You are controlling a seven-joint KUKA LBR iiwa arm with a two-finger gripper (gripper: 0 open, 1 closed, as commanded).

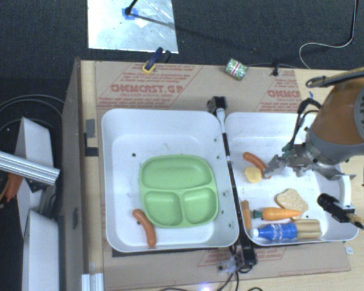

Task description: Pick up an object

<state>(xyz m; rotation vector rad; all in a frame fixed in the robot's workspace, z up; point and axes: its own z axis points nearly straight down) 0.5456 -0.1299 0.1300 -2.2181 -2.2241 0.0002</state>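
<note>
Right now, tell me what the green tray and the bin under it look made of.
Green tray: likely moulded plastic, pale green, smooth with a soft sheen, three pressed compartments. Left bin: probably thin white plastic, glossy, with rounded corners and a formed rim, though the look leaves it open.

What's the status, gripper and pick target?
Gripper low in right bin, fingers unclear. Beside sausage and yellow piece. Nothing seen held.

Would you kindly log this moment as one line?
gripper: low in right bin | beside sausage | nothing visibly held
</note>
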